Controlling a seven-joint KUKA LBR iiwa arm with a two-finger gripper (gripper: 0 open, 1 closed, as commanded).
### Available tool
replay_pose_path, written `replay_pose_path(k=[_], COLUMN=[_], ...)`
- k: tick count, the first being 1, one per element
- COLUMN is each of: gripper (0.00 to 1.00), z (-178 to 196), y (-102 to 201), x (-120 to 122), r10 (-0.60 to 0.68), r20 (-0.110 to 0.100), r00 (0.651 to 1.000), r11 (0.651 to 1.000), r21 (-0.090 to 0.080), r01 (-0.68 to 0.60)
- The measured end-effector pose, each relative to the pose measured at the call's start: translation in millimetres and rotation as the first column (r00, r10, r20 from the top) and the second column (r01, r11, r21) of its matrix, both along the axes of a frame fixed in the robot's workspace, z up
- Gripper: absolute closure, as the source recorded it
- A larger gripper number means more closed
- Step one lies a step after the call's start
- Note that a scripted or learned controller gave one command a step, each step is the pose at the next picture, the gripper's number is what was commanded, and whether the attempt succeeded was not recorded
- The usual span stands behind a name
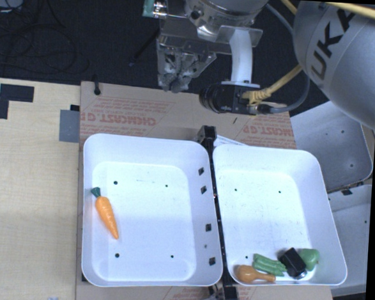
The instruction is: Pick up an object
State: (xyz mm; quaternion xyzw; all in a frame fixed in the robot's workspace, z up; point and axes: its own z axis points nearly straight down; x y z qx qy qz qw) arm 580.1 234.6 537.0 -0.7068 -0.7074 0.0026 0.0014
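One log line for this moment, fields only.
hand: raised above bench, behind bins | left bin: carrot | right bin: green beans, black block, orange piece | pick: not yet done

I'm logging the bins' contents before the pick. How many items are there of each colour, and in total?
Orange: 2, the carrot in the left bin and the pear-shaped piece in the right bin
Green: 2, the bean pod and the rounded green piece
Black: 1, the black block
Total: 5
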Motion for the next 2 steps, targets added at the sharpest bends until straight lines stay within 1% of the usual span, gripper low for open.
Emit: replay_pose_path(k=[1, 2], gripper=[1.00, 1.00], z=[1.1, -117.0], y=[-48.7, -117.7], x=[-55.0, -46.5], r10=[-0.003, -0.008], r20=[0.000, -0.011], r00=[1.000, 1.000], r11=[1.000, 1.000], r21=[0.000, -0.005], r01=[0.003, 0.008])
